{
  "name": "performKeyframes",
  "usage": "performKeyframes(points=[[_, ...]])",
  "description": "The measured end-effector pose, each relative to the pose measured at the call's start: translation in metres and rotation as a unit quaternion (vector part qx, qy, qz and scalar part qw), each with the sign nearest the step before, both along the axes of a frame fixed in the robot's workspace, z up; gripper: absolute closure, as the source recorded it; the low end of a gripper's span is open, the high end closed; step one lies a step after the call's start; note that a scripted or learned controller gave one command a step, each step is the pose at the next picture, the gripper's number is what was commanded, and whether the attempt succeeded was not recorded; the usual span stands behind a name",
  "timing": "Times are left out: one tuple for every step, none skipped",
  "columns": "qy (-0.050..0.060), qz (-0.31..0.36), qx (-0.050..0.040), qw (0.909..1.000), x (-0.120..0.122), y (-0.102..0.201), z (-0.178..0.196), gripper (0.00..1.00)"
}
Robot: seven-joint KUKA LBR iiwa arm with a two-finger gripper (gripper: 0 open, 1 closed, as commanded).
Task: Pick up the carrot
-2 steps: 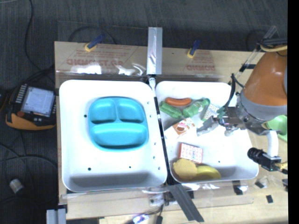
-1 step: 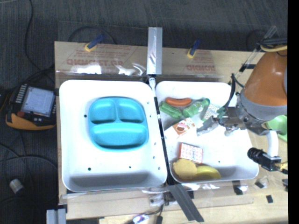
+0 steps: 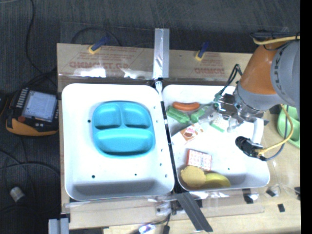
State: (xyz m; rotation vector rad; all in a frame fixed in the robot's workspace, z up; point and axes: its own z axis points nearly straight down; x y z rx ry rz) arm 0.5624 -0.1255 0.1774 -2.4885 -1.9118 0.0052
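- Camera view: the gripper hangs over the right bin's far side, its grip impossible to tell.
- The carrot lies just left of it.

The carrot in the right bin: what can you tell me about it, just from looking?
The carrot is a smooth orange piece, plastic-looking like toy food, lying flat and roughly level along the far side of the right bin. A green piece, perhaps its leafy top, lies against its near side. The gripper is just to its right, with nothing seen between its fingers.
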Motion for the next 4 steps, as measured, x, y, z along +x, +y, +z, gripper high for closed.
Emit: performKeyframes(points=[[-0.001,0.203,0.0006,0.9792,0.014,-0.027,-0.042,0.00],[-0.002,0.303,-0.0012,0.9531,0.050,-0.060,0.010,0.00],[-0.005,0.371,-0.0022,0.9288,0.035,-0.048,-0.047,0.00],[-0.003,0.573,0.0012,0.8199,-0.004,-0.049,-0.020,0.00]])
